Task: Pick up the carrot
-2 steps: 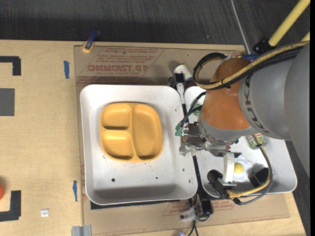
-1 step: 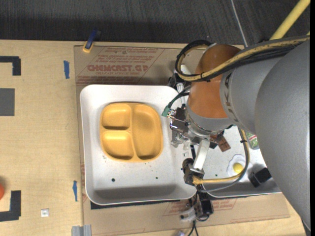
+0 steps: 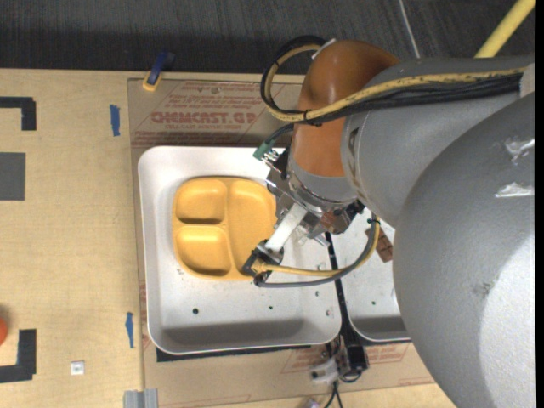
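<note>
Bins of shallow white plastic sit side by side on the bench, resting on a cardboard sheet with red lettering along its far edge. The left bin holds a yellow tray with three compartments, lying toward the bin's far-left corner, its near-left edge close to the bin's left wall. All three compartments look bare. A few small dark specks dot the left bin's floor near its near edge. The grey arm covers most of the right bin, of which just the near-left corner is uncovered, and its orange band stands over the far edge of the two bins. The gripper hangs over the left bin's right side, just beside the tray's right edge, mostly hidden under the wrist; how far it is open I cannot tell, nor whether it has anything in it. A small orange-brown bit peeks out at the arm's edge over the right bin's left side; whether that is the carrot I cannot tell. Blue tape strips mark the bench left of the bins, and black tape marks lie near the bench's left edge.
</note>
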Controlling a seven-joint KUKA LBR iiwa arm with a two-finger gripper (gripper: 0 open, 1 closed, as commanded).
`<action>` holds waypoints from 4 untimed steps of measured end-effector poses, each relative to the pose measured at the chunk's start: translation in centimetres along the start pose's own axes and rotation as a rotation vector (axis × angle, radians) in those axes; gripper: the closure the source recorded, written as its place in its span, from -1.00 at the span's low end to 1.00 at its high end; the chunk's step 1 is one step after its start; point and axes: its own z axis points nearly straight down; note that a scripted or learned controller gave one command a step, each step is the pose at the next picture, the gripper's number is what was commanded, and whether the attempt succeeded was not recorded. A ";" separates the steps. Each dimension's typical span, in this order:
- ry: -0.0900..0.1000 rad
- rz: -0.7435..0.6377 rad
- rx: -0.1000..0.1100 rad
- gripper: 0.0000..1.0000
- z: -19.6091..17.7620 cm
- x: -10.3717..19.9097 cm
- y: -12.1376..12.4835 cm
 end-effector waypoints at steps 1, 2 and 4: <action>0.012 -0.004 -0.008 1.00 15.3 1.8 -0.4; 0.001 -0.294 -0.001 1.00 4.6 -2.0 0.4; -0.002 0.180 0.003 1.00 8.8 -2.8 1.0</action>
